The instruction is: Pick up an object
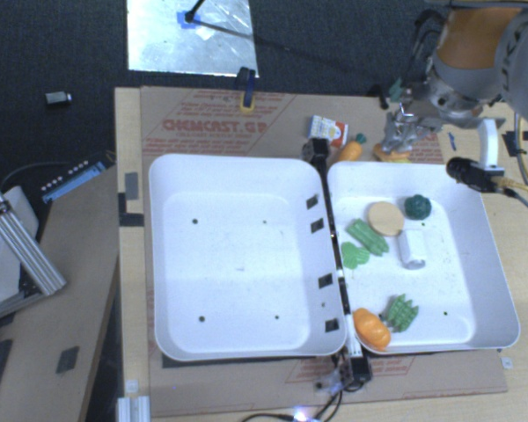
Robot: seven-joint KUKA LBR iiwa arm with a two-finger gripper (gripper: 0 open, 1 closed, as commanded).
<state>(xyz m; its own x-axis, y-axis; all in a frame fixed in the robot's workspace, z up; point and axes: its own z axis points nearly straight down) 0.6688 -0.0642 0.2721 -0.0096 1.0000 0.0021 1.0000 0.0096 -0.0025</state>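
Camera view: the hand [403, 136] is seen above the right bin's [475, 236] far rim; its grip cannot be told.

A cardboard sheet [202, 123] is spread well to the view's left of the gripper [403, 141]. A clamp [245, 90] is fixed on its far edge. Beyond that, farther from the gripper, a silvery sheet [189, 25] is laid on dark carpet [44, 42].

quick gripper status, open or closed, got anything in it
Gripper: above the far rim of the right bin, beyond the objects inside; whether it is open or shut cannot be told, and nothing visibly sits in it.
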